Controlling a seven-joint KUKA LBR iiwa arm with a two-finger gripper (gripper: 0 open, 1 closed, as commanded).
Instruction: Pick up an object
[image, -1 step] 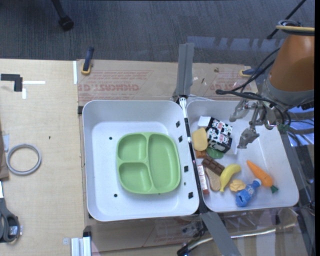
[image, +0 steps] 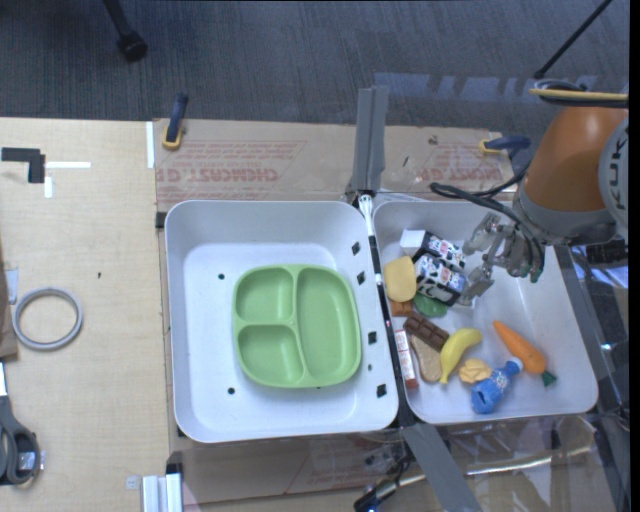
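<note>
Camera view: two white bins stand side by side on the bench. The left bin (image: 190, 330) holds one green tray (image: 298, 325) with three compartments, lying flat near its middle. The right bin (image: 570, 370) holds the loose items, counted as follows: one black-and-white box (image: 440, 270), one yellow lemon-like piece (image: 401, 279), one banana (image: 458, 352), one carrot (image: 520, 347), one blue bottle (image: 494, 390), one small yellow-and-blue packet (image: 475, 372), one brown bar (image: 425, 329), one tan slice (image: 430, 362) beneath the banana, and one red-and-white stick (image: 404, 357) along the left wall. The box's print is too small to read. The arm (image: 570, 165) enters from the right, and its gripper (image: 487, 272) hangs over the upper middle of the right bin, just beside the box; how far its jaws stand apart cannot be told, and nothing is seen between them. On the bench to the left lies one grey tape ring (image: 45, 318). Brown cardboard (image: 250, 160) behind the bins bears mirrored red lettering, not legible.
</note>
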